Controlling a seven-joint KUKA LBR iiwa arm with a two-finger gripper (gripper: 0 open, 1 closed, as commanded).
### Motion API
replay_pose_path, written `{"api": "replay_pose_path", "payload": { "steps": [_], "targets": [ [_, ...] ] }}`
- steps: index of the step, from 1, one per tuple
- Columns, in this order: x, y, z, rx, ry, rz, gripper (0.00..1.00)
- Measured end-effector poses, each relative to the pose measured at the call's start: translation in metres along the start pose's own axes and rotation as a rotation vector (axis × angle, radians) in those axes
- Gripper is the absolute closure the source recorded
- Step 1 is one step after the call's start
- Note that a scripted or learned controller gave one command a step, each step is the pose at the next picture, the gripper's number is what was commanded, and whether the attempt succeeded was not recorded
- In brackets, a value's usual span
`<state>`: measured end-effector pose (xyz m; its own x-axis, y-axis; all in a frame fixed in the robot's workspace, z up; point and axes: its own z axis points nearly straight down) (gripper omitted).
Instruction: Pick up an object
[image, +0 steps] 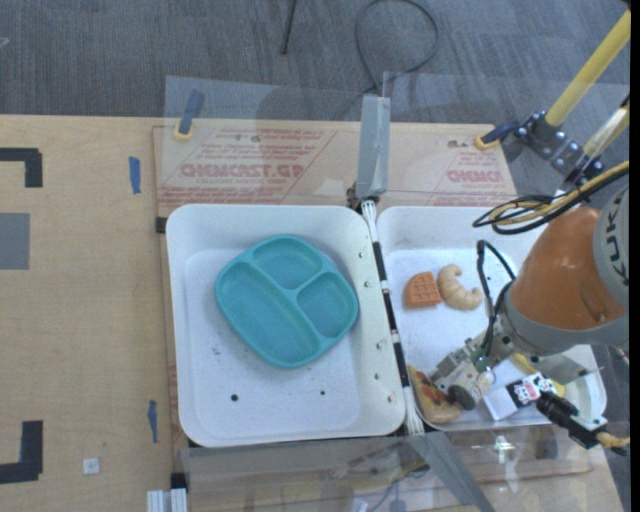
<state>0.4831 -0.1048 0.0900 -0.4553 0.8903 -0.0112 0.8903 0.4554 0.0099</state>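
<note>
Bins are sitting side by side in the middle of the frame on a wooden bench (80, 330). The left bin (190, 400) is holding a teal plate (287, 299) with three compartments, lying flat and turned at a slant, a little above the bin's centre. The right bin (400, 235) is holding a waffle (422, 290) and a croissant (459, 285) just beside each other in its upper half, the waffle to the left. At the lower left corner of that bin, hard against the divider between the bins, a pizza slice (432, 397) is lying, partly covered by the gripper.

The arm (565, 275) is reaching in from the right edge of the frame, its orange band sitting over the right side of the right bin. The gripper (458, 382) is pointing toward the lower left of that bin, right over the pizza slice and apparently touching it. Whether the jaws are released or clenched I cannot tell; too much cable and hardware is crowding them.

Blue tape (134, 175) is marking the bench at the upper left, and a clear sheet with red lettering (240, 160) is lying above the bins.
</note>
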Motion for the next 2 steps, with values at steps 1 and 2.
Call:
{"api": "replay_pose_path", "payload": {
  "steps": [1, 2],
  "targets": [
    [0.0019, -0.0002, 0.0002, 0.001, 0.002, 0.068, 0.0],
    [0.0038, 0.0031, 0.0, -0.001, -0.001, -0.038, 0.0]
  ]
}}
